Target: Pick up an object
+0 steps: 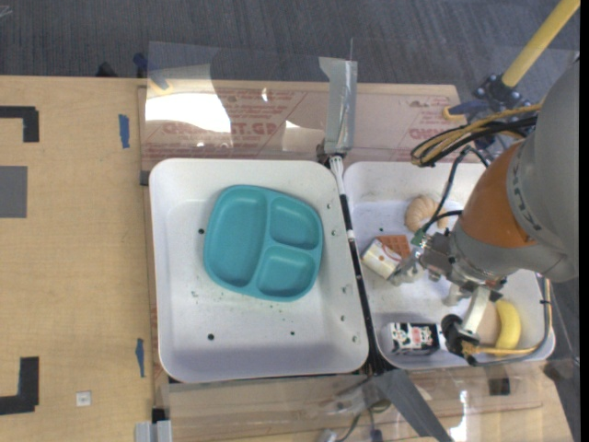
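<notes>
Teal divided plate (pixel 262 242) in left white bin (pixel 175 201), cardboard sheet (pixel 64 247) beside it

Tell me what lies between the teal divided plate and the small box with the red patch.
In the camera view, the two bins' adjoining rims lie between the teal plate and the box; otherwise bare white bin floor.

Smooth teal plastic tray (pixel 262 242), glossy white plastic bins (pixel 175 274)

The arm (pixel 515 210) hides part of the right bin (pixel 386 178) and most of the banana (pixel 507 326).
</notes>
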`<state>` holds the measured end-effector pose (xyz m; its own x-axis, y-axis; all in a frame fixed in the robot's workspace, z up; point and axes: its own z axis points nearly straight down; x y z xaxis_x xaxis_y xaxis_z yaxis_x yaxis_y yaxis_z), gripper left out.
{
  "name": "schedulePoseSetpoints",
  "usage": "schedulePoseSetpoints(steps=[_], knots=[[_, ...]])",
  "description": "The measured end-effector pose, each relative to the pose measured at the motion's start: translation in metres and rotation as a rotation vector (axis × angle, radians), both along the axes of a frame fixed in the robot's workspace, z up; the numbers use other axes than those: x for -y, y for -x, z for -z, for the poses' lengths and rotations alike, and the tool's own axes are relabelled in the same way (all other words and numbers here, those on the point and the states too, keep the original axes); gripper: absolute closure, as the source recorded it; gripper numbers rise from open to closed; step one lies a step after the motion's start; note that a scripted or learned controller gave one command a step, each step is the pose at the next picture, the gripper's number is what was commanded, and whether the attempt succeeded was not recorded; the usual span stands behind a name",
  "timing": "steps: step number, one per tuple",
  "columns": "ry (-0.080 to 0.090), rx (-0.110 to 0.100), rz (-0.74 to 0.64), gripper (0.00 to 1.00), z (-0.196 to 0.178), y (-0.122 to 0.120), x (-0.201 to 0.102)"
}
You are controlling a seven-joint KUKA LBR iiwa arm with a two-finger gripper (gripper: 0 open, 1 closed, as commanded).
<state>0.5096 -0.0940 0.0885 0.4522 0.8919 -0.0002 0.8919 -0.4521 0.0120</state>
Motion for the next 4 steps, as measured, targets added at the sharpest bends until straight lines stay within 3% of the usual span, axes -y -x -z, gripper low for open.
schedulePoseSetpoints(steps=[1, 2, 3, 4], knots=[[-0.006, -0.005, 0.442, 0.00, 0.001, -0.051, 0.008], [-0.013, -0.003, 0.850, 0.00, 0.000, 0.028, 0.014], [-0.007, -0.004, 0.902, 0.00, 0.001, 0.009, 0.006], [-0.010, -0.004, 0.899, 1.00, -0.010, 0.008, 0.005]])
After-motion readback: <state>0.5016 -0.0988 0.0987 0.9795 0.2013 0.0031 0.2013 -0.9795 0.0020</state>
